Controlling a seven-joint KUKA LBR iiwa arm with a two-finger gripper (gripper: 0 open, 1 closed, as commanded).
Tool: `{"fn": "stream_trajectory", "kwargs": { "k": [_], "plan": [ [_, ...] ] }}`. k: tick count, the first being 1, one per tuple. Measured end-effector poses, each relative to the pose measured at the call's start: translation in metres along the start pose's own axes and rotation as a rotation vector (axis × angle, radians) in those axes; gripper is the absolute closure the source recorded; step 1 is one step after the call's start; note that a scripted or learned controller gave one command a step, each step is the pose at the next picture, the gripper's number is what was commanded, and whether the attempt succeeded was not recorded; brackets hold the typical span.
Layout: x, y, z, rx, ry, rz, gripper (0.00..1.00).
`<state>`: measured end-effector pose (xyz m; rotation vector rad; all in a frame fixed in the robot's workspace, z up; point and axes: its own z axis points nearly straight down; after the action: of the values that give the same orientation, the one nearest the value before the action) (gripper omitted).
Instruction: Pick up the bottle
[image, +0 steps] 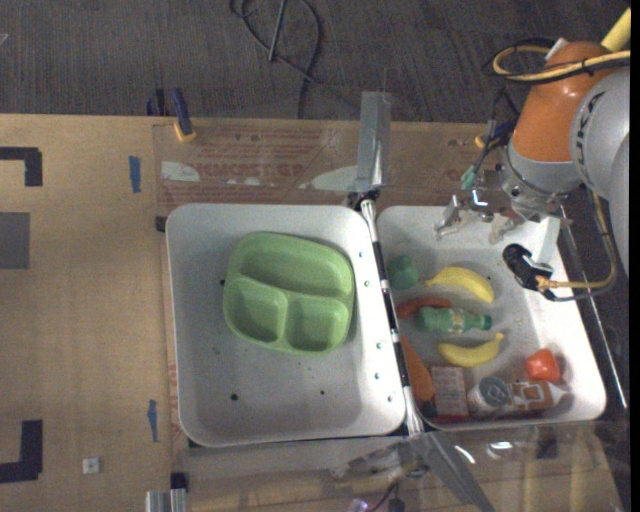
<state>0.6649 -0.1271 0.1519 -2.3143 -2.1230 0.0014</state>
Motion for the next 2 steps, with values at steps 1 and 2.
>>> {"fn": "stream_trajectory", "kwargs": {
  "k": [1, 2],
  "plan": [
    [0.014, -0.055, 0.035, -0.017, -0.004, -0.093, 0.0],
    [-0.059, -0.059, 0.06, -0.003, -0.001, 0.153, 0.0]
  ]
}}
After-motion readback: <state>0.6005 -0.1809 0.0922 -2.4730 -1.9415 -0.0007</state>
